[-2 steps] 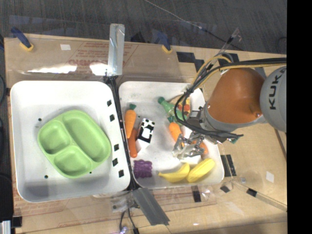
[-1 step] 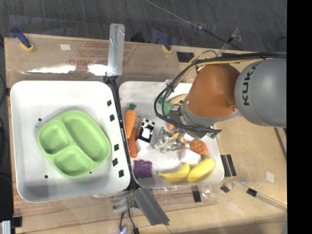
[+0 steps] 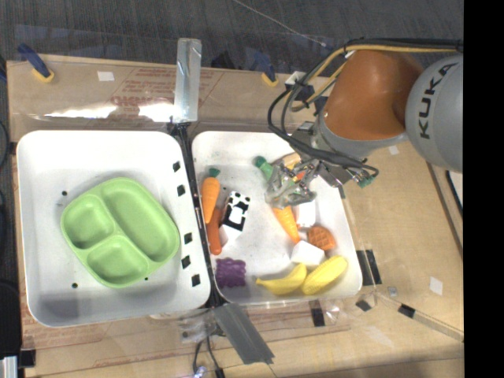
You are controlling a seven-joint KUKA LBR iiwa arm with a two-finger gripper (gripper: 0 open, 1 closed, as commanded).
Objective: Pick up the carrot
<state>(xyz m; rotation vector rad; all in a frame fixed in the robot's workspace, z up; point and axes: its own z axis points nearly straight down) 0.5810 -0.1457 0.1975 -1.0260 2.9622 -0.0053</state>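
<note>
Two shallow white bins sit side by side on a bench, seen from above at a slant. The right bin (image 3: 236, 144) holds toy food, and there are two orange carrot-like pieces in it. One carrot (image 3: 211, 211), with a green top, lies along the bin's left wall, its long axis running from the far edge toward the near edge. A second, smaller carrot (image 3: 287, 222) lies nearer the bin's middle, slanting toward the near right corner, with its upper end just below the gripper (image 3: 288, 181). The grey arm with its orange band (image 3: 370, 93) reaches in from the bin's far right corner, wrist tipped down, the gripper low over the right half of the bin among cables. The smaller carrot is the closer target, almost touching the gripper; the other lies well apart toward the left wall. Whether the claw is apart or together cannot be told, as clutter and blur hide it. Nearby lie a black-and-white block (image 3: 236, 209), a purple grape bunch (image 3: 231, 271), a banana (image 3: 285, 280), and a lemon (image 3: 326, 274). The left bin (image 3: 39, 156) holds a green divided plate (image 3: 120, 231).
</note>
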